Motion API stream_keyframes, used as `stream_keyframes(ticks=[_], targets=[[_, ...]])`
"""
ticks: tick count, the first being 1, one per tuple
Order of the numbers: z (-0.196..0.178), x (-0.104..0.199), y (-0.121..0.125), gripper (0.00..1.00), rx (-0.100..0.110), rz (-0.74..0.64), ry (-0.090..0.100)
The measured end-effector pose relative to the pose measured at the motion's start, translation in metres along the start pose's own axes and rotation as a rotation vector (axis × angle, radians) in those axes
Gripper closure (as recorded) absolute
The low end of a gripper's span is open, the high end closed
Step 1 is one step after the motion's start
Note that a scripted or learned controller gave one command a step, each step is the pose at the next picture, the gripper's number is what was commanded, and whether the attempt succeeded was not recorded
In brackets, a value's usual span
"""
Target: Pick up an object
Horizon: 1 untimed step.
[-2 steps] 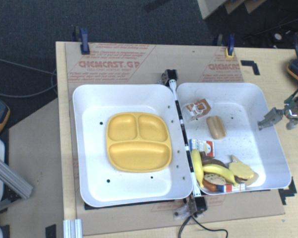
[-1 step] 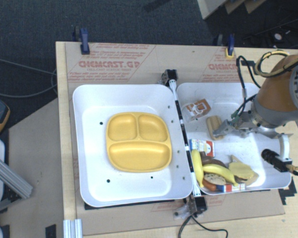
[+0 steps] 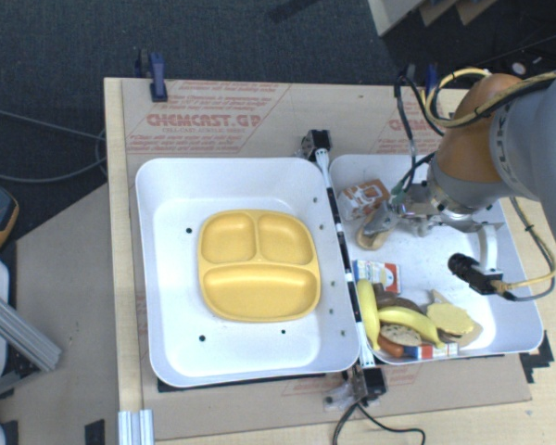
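My gripper (image 3: 386,219) reaches from the right into the upper left part of the right bin (image 3: 514,327). Its tip sits just above a small tan round piece (image 3: 371,240) and just below a brown-and-white snack packet (image 3: 363,196); I cannot tell whether it touches either. Nearer the front of the same bin lie a small white-and-red carton (image 3: 378,273), a yellow banana (image 3: 389,319), a tan slice-shaped toy (image 3: 450,320) and a dark round piece (image 3: 398,337).
The left bin (image 3: 162,248) holds a yellow divided plate (image 3: 258,265). A black clip (image 3: 317,143) sits at the top of the bins' shared wall. The arm's grey body and orange band (image 3: 486,137) hang over the right bin's back, with cables (image 3: 528,286) along its right side.
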State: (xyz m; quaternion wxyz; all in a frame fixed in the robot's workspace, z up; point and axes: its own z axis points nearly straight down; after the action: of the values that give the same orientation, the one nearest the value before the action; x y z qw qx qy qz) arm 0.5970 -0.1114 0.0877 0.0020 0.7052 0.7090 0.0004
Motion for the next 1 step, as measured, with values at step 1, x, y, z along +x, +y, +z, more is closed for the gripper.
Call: stream_keyframes(ticks=[1], targets=[[-0.0127, -0.0009, 0.0015, 1.0, -0.008, 0.004, 0.003]])
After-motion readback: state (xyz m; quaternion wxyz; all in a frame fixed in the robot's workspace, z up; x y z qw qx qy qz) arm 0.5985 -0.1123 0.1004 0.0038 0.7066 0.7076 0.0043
